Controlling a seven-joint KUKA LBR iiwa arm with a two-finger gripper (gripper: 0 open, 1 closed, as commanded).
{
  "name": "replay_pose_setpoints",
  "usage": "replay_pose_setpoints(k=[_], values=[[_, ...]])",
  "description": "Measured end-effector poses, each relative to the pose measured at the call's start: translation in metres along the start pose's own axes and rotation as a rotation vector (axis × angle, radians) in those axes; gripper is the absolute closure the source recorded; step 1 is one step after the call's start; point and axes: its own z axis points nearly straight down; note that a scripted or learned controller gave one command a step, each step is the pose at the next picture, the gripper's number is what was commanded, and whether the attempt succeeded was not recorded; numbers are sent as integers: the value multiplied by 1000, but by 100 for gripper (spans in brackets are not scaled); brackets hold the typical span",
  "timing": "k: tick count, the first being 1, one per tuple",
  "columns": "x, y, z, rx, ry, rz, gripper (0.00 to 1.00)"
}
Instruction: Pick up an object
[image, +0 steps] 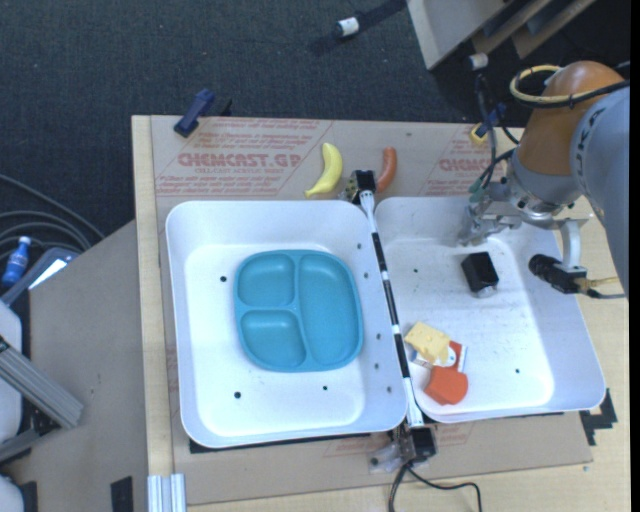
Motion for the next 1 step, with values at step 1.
replay_pose_setpoints(k=[1], values=[[0, 0, 0, 0, 0, 0, 0]])
